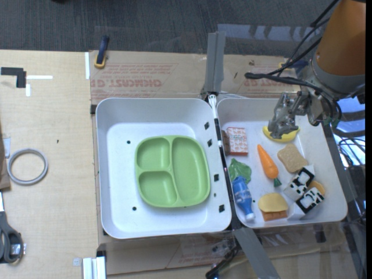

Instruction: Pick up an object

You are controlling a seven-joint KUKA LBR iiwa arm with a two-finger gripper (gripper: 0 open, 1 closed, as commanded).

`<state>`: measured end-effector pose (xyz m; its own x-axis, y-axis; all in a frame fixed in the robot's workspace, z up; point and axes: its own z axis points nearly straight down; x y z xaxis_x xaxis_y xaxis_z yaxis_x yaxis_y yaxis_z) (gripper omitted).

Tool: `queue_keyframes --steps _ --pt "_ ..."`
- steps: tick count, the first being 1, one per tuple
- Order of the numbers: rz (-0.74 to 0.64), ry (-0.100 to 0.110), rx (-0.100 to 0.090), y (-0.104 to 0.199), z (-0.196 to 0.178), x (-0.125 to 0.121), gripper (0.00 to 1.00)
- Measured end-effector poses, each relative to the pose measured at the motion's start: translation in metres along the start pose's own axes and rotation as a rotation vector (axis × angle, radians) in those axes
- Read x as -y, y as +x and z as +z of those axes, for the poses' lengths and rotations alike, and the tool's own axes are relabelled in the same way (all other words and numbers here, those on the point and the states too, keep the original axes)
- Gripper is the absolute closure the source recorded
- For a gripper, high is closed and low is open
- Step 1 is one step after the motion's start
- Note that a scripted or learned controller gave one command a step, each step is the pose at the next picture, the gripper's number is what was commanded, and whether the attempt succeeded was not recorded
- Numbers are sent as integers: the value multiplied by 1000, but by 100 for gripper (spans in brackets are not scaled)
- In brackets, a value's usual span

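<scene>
Camera view puts my gripper (283, 122) low over the right bin (337, 217), at its far side, with the fingers down around a yellow banana-like toy (281, 134). I cannot tell how wide they stand, nor whether they are actually touching the toy.

Taking that yellow toy as my landmark: a red-and-white box (236, 141) lies to its left, near the wall the two bins share. An orange carrot (267, 161) sits just nearer the camera than the toy, and a slice of toast (290, 157) is just right of the carrot. Further toward the near edge I see two black-and-white blocks (305, 190), a burger-like piece (273, 206), a blue bottle (242, 197) and a green leafy piece (239, 170).

Well to the toy's left, the left bin (110, 156) holds a green divided plate (172, 171), lying flat in its middle.
</scene>
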<state>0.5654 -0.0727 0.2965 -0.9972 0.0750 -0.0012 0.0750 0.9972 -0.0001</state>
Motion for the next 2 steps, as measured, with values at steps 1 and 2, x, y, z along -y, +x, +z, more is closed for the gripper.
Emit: queue_keyframes --steps 1,2 --pt "24 0 2 -72 17 -29 100" --pt "21 0 8 -74 7 -29 100"
